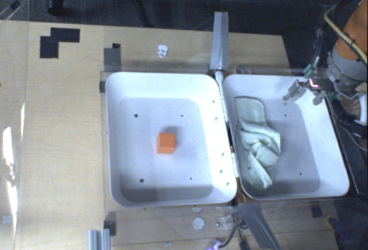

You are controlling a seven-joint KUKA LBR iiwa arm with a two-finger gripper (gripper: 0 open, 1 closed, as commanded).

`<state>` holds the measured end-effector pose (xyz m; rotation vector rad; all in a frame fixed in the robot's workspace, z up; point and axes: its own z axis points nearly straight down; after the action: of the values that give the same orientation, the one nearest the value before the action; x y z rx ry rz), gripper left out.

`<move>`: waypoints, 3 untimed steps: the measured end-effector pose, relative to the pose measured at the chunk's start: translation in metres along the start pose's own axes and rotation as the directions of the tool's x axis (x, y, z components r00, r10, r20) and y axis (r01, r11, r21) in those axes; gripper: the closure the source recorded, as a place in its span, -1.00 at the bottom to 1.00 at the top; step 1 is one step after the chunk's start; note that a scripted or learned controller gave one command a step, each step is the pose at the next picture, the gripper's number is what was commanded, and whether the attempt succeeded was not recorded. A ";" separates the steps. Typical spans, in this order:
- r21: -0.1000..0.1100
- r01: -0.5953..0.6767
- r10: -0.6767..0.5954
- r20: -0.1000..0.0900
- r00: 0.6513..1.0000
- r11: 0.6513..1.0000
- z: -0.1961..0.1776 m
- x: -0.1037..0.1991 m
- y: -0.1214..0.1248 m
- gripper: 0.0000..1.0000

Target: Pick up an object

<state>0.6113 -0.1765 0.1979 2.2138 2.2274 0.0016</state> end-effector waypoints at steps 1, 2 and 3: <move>0.002 0.042 -0.042 -0.003 0.999 0.999 0.108 -0.025 0.053 -1.00; -0.007 0.049 -0.049 0.003 0.999 0.999 0.095 -0.025 0.056 1.00; -0.001 -0.260 0.260 0.000 0.965 0.965 0.087 -0.001 0.031 1.00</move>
<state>0.6427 -0.1771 0.1105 2.4868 1.9169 0.0026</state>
